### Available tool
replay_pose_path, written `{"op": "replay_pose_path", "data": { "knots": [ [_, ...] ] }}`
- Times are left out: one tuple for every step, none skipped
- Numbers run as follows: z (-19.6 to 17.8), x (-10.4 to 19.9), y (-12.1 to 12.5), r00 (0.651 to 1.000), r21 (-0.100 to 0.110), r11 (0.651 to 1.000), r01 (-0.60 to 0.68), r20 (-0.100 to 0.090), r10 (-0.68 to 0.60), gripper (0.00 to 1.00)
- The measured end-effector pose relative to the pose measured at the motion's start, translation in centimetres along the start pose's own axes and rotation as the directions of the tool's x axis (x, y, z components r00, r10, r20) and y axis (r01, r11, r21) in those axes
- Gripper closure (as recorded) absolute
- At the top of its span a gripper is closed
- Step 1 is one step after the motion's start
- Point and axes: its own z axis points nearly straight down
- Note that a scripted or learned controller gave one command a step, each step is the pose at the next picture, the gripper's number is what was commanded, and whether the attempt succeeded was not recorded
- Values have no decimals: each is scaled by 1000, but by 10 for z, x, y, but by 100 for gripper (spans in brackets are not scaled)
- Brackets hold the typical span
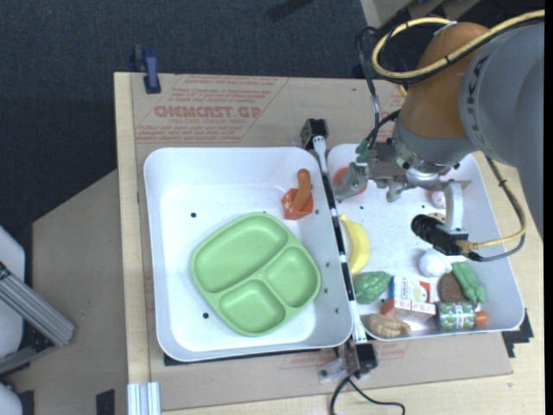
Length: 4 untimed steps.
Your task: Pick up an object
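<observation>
Gripper (378, 180) over right bin's (397, 233) far end, beside red item (349, 177); its opening cannot be told. Left bin (164, 188): green divided plate (255, 272), orange piece (299, 197).

Yellow banana (357, 243) lies against right bin's (393, 225) left wall; orange toy (299, 197) in left bin (173, 199).

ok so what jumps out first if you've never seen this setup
The big green divided plate takes up most of the left bin, with a small orange object by that bin's far right corner. The grey arm with its orange band reaches in from the right over the far end of the right bin. That bin's near end holds a clutter of small items, with a yellow banana against its left wall.
</observation>
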Motion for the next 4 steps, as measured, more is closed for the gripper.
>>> {"op": "replay_pose_path", "data": {
  "knots": [
    [0,-45,54,1000,-4,1000,-2,3,2,0],
    [66,-66,77,1000,-16,1000,2,1,-2,0],
    [72,-65,79,1000,-17,1000,1,0,-1,0],
    [73,-65,79,1000,-18,1000,2,1,-2,0]
  ]
}}
